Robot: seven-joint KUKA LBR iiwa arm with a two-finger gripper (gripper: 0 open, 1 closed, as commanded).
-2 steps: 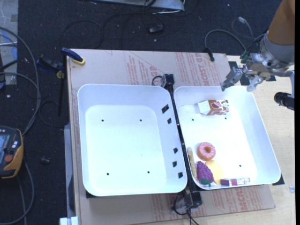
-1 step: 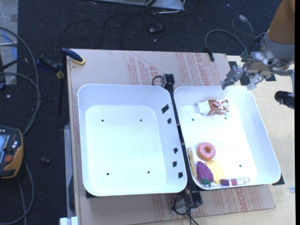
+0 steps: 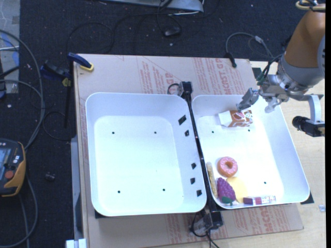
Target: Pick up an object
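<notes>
My gripper [image 3: 258,101] hangs over the far right part of the right bin [image 3: 289,154], its two fingers spread apart and open with nothing between them. A small white and orange carton [image 3: 236,118] lies just left of and below the left finger [image 3: 246,99], apart from it. Nearer the front of the same bin lie a pink doughnut [image 3: 227,166], a purple bunch of grapes [image 3: 225,189], a yellow flat piece [image 3: 239,184], a thin tan stick [image 3: 211,175] and a small red and white box [image 3: 259,200].
The left bin [image 3: 98,138] stands beside the right one, with a black divider with clips [image 3: 194,149] between them. Both rest on a cardboard sheet [image 3: 134,71]. Cables and a yellow-handled clamp [image 3: 80,62] lie beyond the bench's far left corner.
</notes>
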